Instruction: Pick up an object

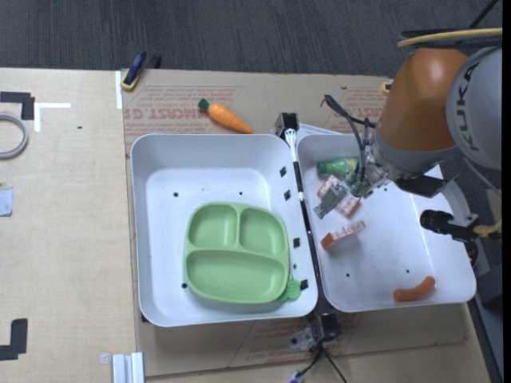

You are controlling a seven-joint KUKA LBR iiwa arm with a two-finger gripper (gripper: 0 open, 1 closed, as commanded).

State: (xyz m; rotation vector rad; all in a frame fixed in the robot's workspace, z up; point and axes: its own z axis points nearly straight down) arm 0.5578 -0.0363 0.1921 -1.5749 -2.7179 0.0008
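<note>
Over right bin, pincer low at red-white packet; finger state unreadable. Reach step; next needs firm closure, lift.

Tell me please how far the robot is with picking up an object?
Done: the arm has reached into the right bin. In hand: the hand is low among small items, at a red-and-white package, with a green item beside it; a grip cannot be confirmed. Left: grasp and lift. The sausage lies untouched.
</note>
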